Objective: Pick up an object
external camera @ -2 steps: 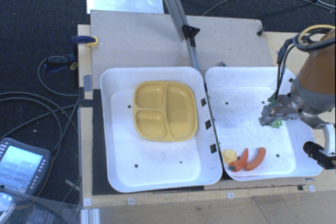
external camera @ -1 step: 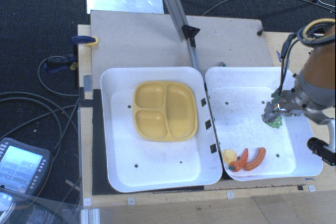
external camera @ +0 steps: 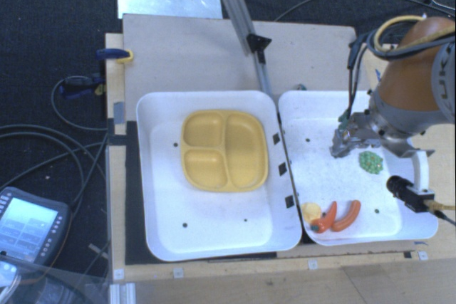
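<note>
Looking down on the bench, I've got two white bins side by side. My left-hand bin carries a yellow divided plate, lying flat near its middle, three compartments facing up. Over in the right-hand bin the arm reaches in from the right, orange band above the wrist, and the gripper hangs low over the bin's middle. I cannot tell whether the pincer is apart or together; the tips are a dark blur from up here, and I see nothing between them. Just beside the gripper, to its right, sits a small green knobbly object. Along the near edge lie a pale yellow piece, a red-orange carrot-like piece touching it, and a sausage-shaped orange piece close by.
</note>
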